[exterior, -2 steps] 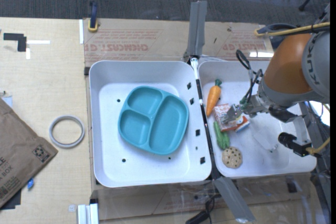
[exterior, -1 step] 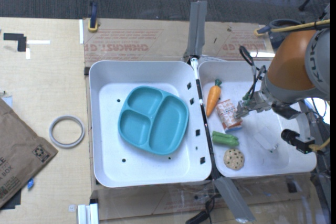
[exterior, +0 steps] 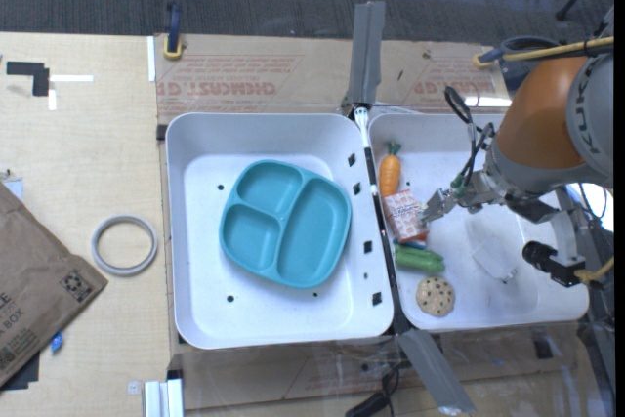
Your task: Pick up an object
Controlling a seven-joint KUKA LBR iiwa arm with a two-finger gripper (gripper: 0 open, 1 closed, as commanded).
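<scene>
Two shallow white bins side by side, smooth plastic w/ rounded corners. Left bin (exterior: 195, 210): teal divided plate (exterior: 285, 223), matte, rounded-square, three compartments, sitting roughly mid-bin, tilted.

Right bin (exterior: 508, 303), all objs along its left wall, top to bottom: carrot (exterior: 390, 173), orange w/ green top, tapered, upright along the wall; below it a small red-and-white packet (exterior: 404, 216), flat, glossy, print too small to read; below that a green cucumber-like piece (exterior: 419, 259), smooth, lying crosswise; lowest, a round tan cookie (exterior: 436, 296) w/ dark chips, near the bin's front edge.

Gripper (exterior: 437, 206) over right bin, just right of the packet, metal, tips close to packet's edge; can't tell whether wide or narrow, nothing visibly between tips. Arm grey w/ glossy orange band, black letters "KU" readable on housing.

Left of left bin: pale wood-look bench top, tape ring (exterior: 124, 243), brown cardboard box (exterior: 34, 283) w/ "BOX" partly legible. Behind bins: cardboard sheet (exterior: 254, 73), red print unreadable.
</scene>
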